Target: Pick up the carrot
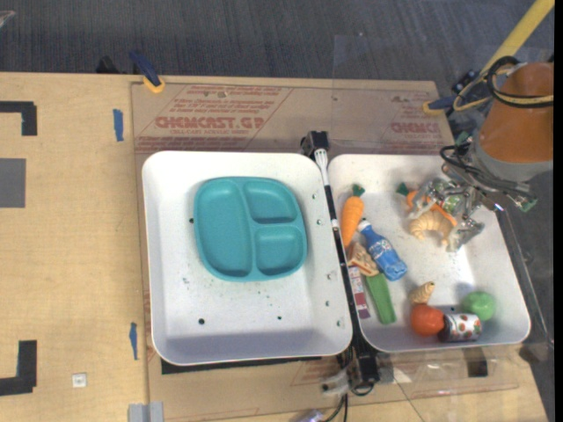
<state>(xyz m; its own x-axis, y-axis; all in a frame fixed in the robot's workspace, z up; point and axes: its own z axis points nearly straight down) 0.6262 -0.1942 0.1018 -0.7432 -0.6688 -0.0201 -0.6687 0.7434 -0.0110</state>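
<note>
The hand [457,205] hangs low over the far right part of the right bin [515,275], below the arm's orange band [519,117]. Its metal parts blur together with a tangle of small things beneath it, so whether its fingers are spread or closed cannot be told, and nothing can be made out between them.

The carrot [351,219] lies well to the left of the hand, close to the right bin's left wall, with its green top pointing away toward the far rim. It is apart from the hand and nothing grips it. Just beside the carrot, on the side nearer the hand, lies a blue and white bottle [382,253], and a green stick-shaped item [381,297] lies nearer the camera from it.

Directly under and beside the hand sits a tan, shell-like object [428,226], possibly touching it. Toward the camera from the hand, in the bin's near right corner, a red ball [427,321], a small can [463,326] and a green ball [480,305] are grouped together.

Far to the left of the hand, the left bin [167,262] carries a teal divided plate [251,228]. Both bins rest on the tabletop [62,262].
</note>
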